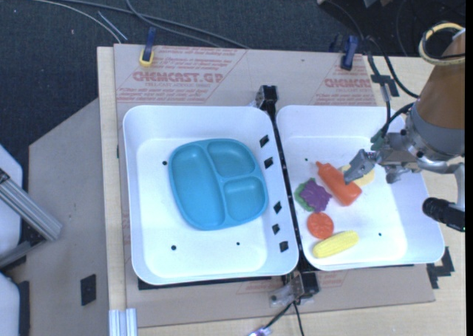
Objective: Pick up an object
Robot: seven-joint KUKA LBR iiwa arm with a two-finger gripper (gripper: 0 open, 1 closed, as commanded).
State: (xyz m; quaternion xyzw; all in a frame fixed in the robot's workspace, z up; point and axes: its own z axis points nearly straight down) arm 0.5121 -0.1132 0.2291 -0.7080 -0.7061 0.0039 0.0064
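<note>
Jaws [360, 170] hang low over the right bin [414, 242], at the upper right end of the toy carrot [338, 184], and whether they stand wide, narrow or closed on anything I cannot tell, because the grey wrist hides them and their tips blur into a pale yellow scrap [367, 177] just beside the carrot. That carrot looks the likeliest thing to be picked, lying slantwise in the middle of the bin. Trouble could come from crowding: the purple piece [314, 196] touches the carrot's lower left side, so a closing grip might push the carrot against it and skid off, or catch the yellow scrap instead. The carrot is smooth, rounded and tapered, and a pinch at its thick end could squeeze it out sideways. A descent too close to the bin floor might scrape the white plastic. Counting outward: one carrot, one yellow scrap, one purple piece, one green piece [302, 193] tucked against the purple one, one small red round toy [320, 224] just below them, and one yellow corn cob [335, 243] nearest the front wall. The left bin [148, 246] holds one blue divided plate [218, 182] with three compartments. Two bins sit side by side on the desk [185, 76], held with two clamps at its far edge.
</note>
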